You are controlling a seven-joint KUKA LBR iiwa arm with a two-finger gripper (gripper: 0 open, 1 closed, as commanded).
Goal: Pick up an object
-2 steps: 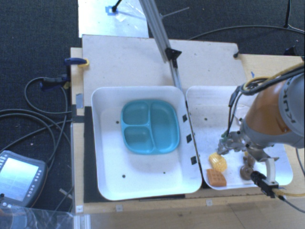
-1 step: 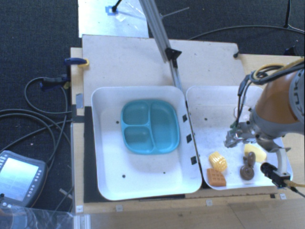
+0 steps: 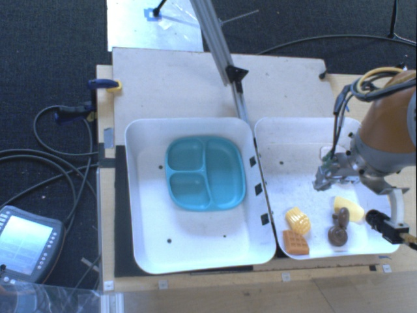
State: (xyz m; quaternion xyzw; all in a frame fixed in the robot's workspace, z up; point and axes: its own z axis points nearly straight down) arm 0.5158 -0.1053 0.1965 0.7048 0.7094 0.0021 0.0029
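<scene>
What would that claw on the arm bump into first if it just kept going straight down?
Most likely the bare white floor of the right bin under the gripper. The yellow piece and brown piece lie off to one side, though depth is hard to judge.

The teal sectioned plastic plate (image 3: 205,173) looks smooth and faintly glossy; both shallow white plastic bins (image 3: 195,253) look matt; the pale wooden bench (image 3: 273,77) looks dull.
</scene>
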